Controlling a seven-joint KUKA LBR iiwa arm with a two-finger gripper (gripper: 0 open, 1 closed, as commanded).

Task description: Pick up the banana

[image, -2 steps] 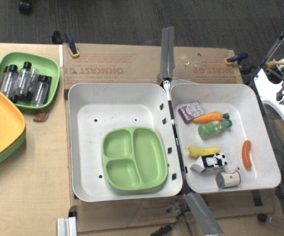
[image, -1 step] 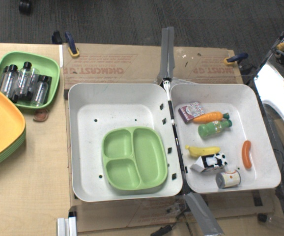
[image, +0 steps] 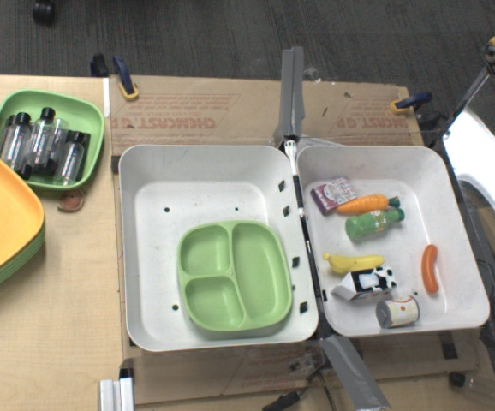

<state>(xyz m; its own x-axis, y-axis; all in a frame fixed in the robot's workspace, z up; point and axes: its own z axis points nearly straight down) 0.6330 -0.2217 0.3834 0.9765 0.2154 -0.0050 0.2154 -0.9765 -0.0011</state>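
Cardboard-covered bench [image: 230,114], two white bins, banana [image: 353,263] in right bin [image: 453,195], touching cow-print carton [image: 366,284].

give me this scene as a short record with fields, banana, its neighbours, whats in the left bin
target: banana, lying flat in right bin
touching: milk carton, against the banana's near side
nearby: green bottle, carrot, sausage, can
left bin: green divided plate

a lab: clamped cardboard [image: 256,110] on a bench, grey carpet [image: 230,15], chair castor [image: 44,8], toy food bins [image: 453,255].
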